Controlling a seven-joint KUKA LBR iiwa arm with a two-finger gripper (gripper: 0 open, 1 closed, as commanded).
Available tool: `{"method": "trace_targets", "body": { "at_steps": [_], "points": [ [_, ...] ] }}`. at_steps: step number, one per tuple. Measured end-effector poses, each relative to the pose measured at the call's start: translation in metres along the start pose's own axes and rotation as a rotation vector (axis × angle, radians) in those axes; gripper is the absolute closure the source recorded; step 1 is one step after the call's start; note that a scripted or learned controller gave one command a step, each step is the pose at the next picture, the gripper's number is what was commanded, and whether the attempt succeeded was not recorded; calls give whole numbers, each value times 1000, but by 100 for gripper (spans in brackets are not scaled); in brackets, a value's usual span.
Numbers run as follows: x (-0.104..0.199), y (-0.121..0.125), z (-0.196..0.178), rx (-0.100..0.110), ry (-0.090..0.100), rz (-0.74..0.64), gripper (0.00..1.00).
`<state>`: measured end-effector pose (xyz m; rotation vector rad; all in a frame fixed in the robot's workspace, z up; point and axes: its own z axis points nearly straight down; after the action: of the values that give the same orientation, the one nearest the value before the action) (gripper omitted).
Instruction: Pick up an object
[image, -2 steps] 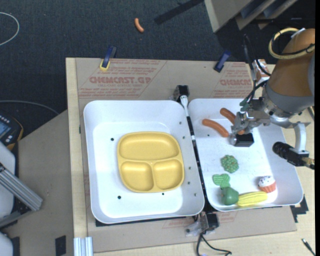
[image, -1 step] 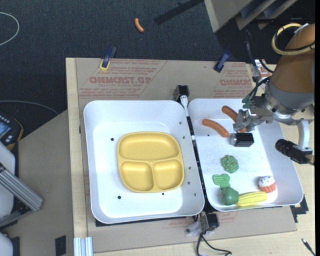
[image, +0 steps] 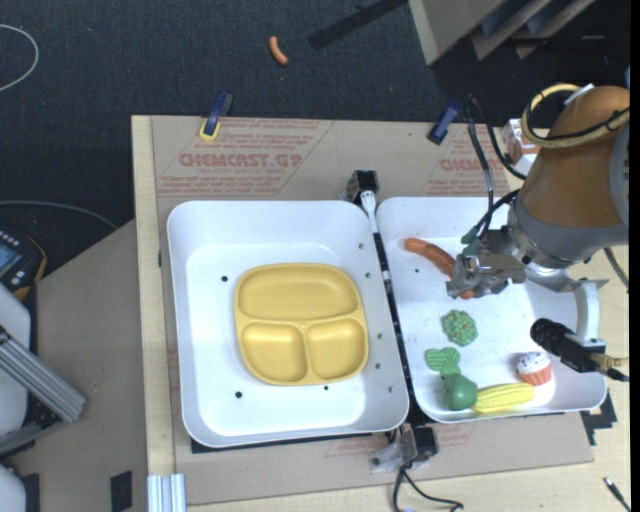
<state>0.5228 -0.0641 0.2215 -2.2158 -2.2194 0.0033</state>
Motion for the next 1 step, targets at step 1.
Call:
{"method": "trace_targets", "body": {
  "at_steps": [1],
  "points": [
    [42,-39,-12,-1,1,-2,100]
  ]
}}
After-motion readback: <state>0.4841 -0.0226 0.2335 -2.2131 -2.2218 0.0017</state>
